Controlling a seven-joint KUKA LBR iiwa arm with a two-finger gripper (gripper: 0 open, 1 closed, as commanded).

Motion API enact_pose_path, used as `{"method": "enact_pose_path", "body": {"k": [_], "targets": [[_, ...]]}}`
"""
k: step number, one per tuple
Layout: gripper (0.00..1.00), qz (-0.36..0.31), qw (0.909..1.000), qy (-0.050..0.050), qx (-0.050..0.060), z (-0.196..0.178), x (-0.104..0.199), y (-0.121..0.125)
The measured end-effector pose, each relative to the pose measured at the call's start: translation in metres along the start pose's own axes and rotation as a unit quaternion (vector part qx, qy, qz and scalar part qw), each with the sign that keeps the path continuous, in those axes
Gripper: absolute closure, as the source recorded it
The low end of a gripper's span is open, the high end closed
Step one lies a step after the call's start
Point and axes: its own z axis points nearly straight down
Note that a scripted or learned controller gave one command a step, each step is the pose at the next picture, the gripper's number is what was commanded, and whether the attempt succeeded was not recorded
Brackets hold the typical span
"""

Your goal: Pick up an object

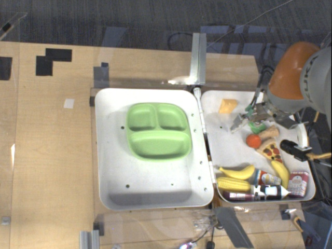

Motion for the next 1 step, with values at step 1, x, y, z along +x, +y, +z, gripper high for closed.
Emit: {"method": "enact_pose_path", "body": {"k": [1], "targets": [[0.0,-0.028,0.9996,-0.002,-0.004,0.0113,-0.02,-0.062]]}}
